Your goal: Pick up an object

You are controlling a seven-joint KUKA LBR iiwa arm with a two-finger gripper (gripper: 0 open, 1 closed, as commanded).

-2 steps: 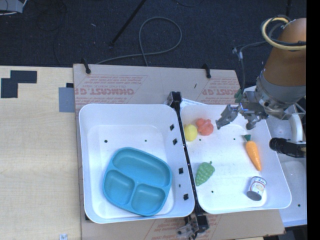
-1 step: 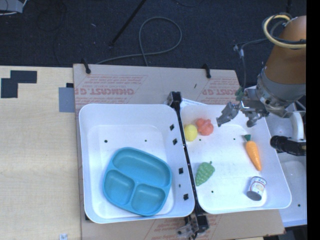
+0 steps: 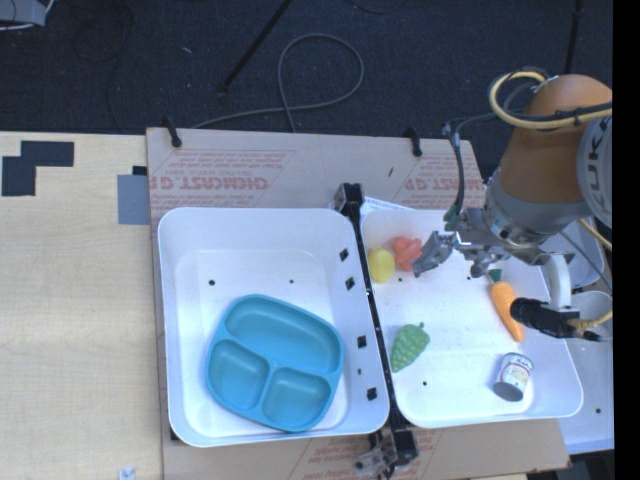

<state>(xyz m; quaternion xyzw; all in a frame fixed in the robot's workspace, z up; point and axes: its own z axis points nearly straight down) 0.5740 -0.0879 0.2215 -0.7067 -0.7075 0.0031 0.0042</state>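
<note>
The arm reaches into the right bin, its gripper low beside a yellow toy and a pink toy. Whether the fingers are released or clenched I cannot tell; they seem to hold nothing. A green toy, a carrot and a small can lie well apart in that bin. The left bin holds a blue tray.

Dark carpet strewn with black cables lies behind a pale wooden bench.
</note>
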